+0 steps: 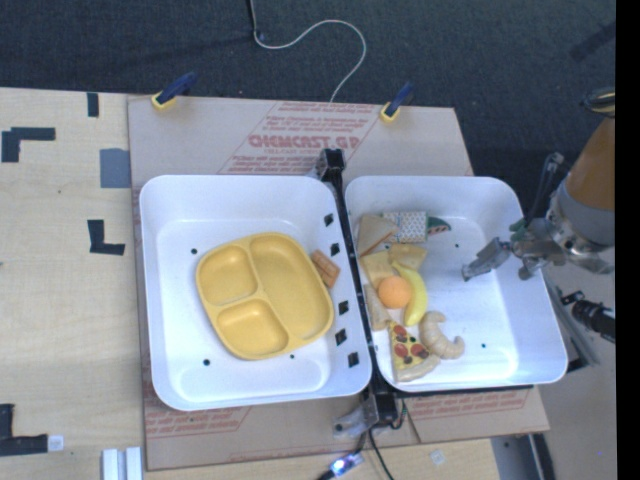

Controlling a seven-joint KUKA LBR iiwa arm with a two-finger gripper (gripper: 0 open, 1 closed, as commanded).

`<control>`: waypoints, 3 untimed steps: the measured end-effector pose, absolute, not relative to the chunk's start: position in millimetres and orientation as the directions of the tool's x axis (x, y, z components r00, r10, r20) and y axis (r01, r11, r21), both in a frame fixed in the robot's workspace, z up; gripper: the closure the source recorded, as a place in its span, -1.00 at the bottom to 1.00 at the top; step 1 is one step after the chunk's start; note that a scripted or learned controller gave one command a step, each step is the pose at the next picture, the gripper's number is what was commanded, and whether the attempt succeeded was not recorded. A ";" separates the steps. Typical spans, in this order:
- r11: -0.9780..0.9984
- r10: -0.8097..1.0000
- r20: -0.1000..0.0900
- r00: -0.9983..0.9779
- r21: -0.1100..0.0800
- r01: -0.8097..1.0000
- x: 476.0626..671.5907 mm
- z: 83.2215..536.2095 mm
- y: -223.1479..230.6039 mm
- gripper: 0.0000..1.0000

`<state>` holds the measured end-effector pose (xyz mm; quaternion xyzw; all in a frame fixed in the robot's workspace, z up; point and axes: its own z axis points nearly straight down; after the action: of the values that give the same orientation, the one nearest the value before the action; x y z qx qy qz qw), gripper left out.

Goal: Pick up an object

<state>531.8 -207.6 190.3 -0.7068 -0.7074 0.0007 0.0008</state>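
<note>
Gripper [487, 260] hangs over the right bin [500, 338], can't tell its opening state. Toy food pile sits well off on the side away from the arm: orange [394, 291], banana [413, 289], pizza slice [406, 352]. Risk: items overlap, so a descent likely clips two or slips off.

arm [600, 183]: cut off at right | tool [487, 260]: blurred

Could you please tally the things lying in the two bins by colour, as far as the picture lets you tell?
Yellow: 3 – tray, banana, pizza slice
Orange: 1 – ball
Tan: 3 – small block, wedge, curled piece
Grey speckled: 1 – block
Green: 1 – small piece
Total: 9, though the pile is crowded and may hide more.
</note>
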 end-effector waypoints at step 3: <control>0.001 1.000 -0.001 -0.001 0.000 1.000 529.7 85.3 -202.4 -1.00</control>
<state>529.7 -202.4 85.3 -0.7068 -0.7075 0.0002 -0.0003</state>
